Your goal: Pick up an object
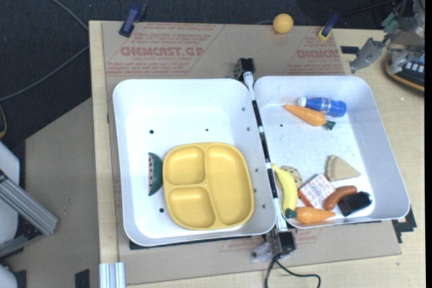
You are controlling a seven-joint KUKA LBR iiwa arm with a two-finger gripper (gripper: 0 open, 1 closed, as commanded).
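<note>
Camera view, looking down at a slant on a bench covered by a brown board (202,50) with red lettering. Two shallow white bins sit side by side, their inner rims touching.

The left bin (135,145) holds a yellow divided plate (208,184) with three compartments, lying flat toward the near side. A watermelon slice (155,173) lies just beside the plate's left edge.

The right bin (385,145) holds many small things. Near its far side a blue bottle (324,105) lies flat, with a carrot (307,114) touching it in front. Along the near left wall lies a banana (285,189). Just right of it is a red and white packet (315,189), then a sausage (337,197) and a black item (356,202). A second carrot (314,215) rests against the near wall. A tan wedge (341,168) lies apart, above the sausage.

An orange ball (283,23) sits on the board beyond the bins.

The gripper (368,54) is at the upper right, outside the right bin's far corner and well apart from everything in it. Whether it is spread or pressed together cannot be told.
</note>
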